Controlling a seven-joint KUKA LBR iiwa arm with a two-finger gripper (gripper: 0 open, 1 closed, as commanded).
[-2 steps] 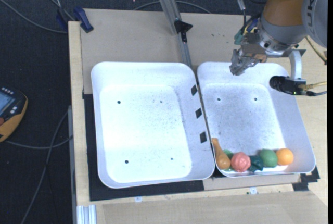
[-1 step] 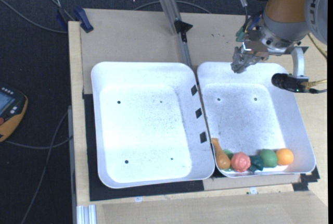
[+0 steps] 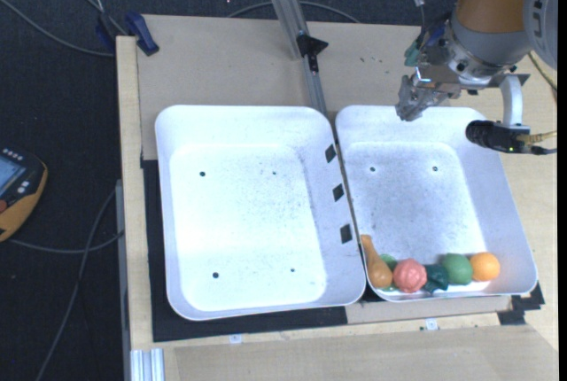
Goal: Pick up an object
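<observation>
Grey pincer (image 3: 409, 107) above right bin (image 3: 496, 167) far rim; finger spread unclear, nothing visibly held.

Two shallow white bins stand side by side: left bin (image 3: 177, 127) and right bin (image 3: 496, 184). The right bin contains five small objects along its near wall: one orange pear-shaped piece (image 3: 376, 264), one pink ball (image 3: 409, 275), one dark teal piece (image 3: 436, 279), one green ball (image 3: 457, 268), one orange ball (image 3: 485, 265).

Matt white bins (image 3: 177, 140), prob. plastic
</observation>
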